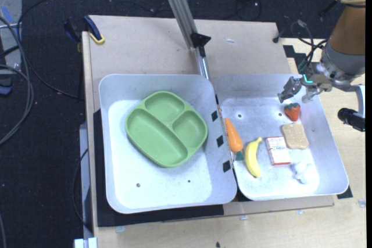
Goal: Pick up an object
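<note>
In the right bin [256, 101] lie an orange carrot [233, 135], a yellow banana [253, 157], a small red and white box [278, 151], a tan slice of bread [295, 136], a red strawberry [292, 111] and a white crumpled piece [302, 171]. My gripper [297, 90] hangs at the bin's back right, just above and behind the strawberry. Its fingers stand apart, with nothing between them.
A green divided plate [167, 128] rests in the left bin [116, 183]. A slanted metal pole [180, 3] rises from between the bins at the back. Cables lie on the dark floor around the bench.
</note>
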`<state>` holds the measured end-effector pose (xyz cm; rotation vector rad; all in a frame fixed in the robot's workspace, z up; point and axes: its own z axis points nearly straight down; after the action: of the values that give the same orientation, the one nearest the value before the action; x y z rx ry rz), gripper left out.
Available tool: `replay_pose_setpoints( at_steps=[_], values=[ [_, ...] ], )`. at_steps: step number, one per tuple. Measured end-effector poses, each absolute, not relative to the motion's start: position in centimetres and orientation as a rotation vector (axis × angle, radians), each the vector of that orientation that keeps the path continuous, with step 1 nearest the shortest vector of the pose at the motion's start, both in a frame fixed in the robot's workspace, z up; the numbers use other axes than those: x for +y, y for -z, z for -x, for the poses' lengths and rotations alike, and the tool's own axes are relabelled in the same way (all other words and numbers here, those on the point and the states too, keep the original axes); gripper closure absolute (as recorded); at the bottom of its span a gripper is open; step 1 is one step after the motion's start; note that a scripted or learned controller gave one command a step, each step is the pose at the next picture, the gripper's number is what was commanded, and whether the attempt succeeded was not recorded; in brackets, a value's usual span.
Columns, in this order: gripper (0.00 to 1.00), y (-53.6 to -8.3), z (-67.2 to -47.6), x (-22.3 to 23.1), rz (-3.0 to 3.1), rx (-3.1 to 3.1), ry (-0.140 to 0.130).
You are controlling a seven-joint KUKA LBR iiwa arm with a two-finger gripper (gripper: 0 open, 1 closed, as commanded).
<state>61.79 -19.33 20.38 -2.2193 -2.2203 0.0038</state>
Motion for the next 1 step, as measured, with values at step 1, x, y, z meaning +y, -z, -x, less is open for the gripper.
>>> replay_pose_setpoints(
  at_steps=[1],
  values=[
    [0.00,-20.57,-61.90,-19.33,2.221,-2.224,0.000]
  ],
)
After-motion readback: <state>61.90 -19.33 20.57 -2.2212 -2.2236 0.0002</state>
